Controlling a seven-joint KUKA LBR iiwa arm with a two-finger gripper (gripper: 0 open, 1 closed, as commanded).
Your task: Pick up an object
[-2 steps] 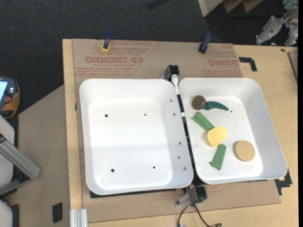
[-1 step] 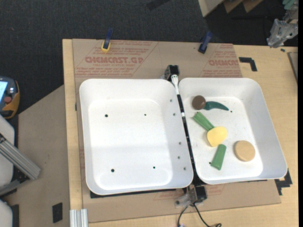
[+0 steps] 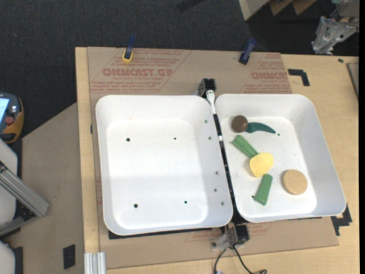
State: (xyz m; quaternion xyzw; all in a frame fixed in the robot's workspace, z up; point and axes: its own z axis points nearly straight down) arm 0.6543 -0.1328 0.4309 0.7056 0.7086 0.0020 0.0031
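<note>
Near: right bin [image 3: 319,124] holds all pick targets. Green cylinder [image 3: 263,189] touches yellow piece [image 3: 261,164]; tan disc [image 3: 295,182] lies just beside them. I judge crowding risks a two-object nudge or slip. Farther: green block [image 3: 245,146], brown ball [image 3: 239,123] likely to roll, teal curved piece [image 3: 261,128]. Left bin [image 3: 105,153] beside. Cardboard sheet [image 3: 171,67] underneath, clamped far edge. Dark floor beyond. Far right, gripper [image 3: 331,32]: I cannot tell its state.

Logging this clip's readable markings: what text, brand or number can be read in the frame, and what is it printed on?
"CHEMCAST GP", red print on the brown protective sheet behind the left bin.
The same red print repeats on the sheet behind the right bin, around, but is too faint to read for certain.
Smaller red lines by both prints: too small to read.
</note>
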